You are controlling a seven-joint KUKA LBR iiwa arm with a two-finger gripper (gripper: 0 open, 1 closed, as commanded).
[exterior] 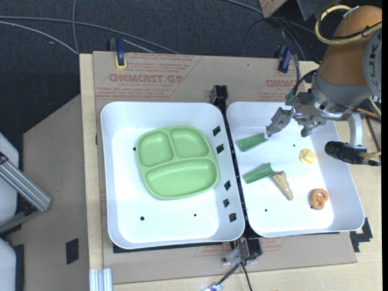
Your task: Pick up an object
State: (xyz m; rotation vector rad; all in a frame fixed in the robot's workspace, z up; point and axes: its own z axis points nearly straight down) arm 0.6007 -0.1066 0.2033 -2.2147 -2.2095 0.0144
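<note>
End effector [295, 122] wide open above right bin [339, 223]; green piece [251, 142] just beside

fixed overhead camera, slanted down, both bins [115, 180] in frame

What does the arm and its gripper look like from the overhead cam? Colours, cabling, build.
The arm enters from the right: a bulbous orange band above a grey wrist section. A yellowish cable loops beside the orange part. Below the wrist sits a grey metal gripper with two fingers, thin dark wires running along its body.
</note>
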